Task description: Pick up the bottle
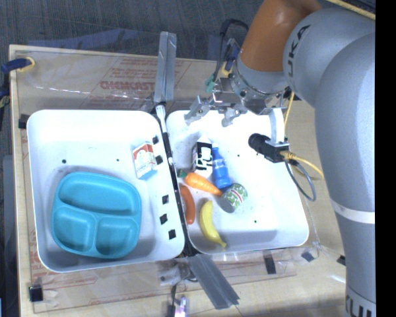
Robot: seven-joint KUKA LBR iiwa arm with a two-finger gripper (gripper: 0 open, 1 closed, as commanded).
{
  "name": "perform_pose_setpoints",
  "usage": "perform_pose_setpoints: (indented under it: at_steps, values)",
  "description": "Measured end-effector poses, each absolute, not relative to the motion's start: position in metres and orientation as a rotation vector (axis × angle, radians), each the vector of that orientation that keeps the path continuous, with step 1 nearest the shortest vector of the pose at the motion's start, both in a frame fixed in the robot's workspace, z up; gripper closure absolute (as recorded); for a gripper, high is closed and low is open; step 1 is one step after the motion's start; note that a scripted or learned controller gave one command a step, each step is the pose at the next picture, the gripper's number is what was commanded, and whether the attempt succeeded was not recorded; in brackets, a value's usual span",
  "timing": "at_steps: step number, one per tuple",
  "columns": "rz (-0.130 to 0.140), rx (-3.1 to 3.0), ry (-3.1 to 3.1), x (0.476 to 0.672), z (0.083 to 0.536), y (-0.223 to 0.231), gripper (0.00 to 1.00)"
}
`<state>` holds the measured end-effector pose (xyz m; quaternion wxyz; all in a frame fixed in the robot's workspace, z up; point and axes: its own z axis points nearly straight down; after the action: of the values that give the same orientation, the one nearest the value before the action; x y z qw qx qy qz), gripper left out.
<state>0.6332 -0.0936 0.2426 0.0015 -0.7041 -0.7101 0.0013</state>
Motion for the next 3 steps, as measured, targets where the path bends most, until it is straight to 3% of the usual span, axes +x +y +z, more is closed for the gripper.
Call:
perform_pose_setpoints:
  at_steps: [1, 2, 3]
  values:
    - [0.003, -2.093, -2.340, 0.576, 0.213, -0.144, 0.00]
    - [-0.015, -2.168, -2.294, 0.569, 0.122, -0.189, 0.00]
    - [-0.018, -1.850, -2.578, 0.579, 0.113, -0.187, 0.00]
